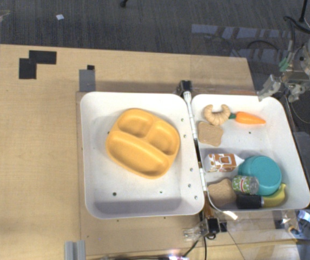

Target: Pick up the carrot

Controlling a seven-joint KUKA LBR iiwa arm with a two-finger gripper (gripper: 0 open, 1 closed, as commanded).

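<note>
The carrot, orange with a green stub at its left end, lies flat near the back wall of the right bin. Its tip points right. My gripper hangs above the back right corner of that bin, up and to the right of the carrot and apart from it. It looks open, with nothing between its fingers.
A croissant touches the carrot's left end, with a bread slice just below. Toward the front are a small carton, a teal bowl, a green can and a banana. The left bin holds a yellow divided plate.
</note>
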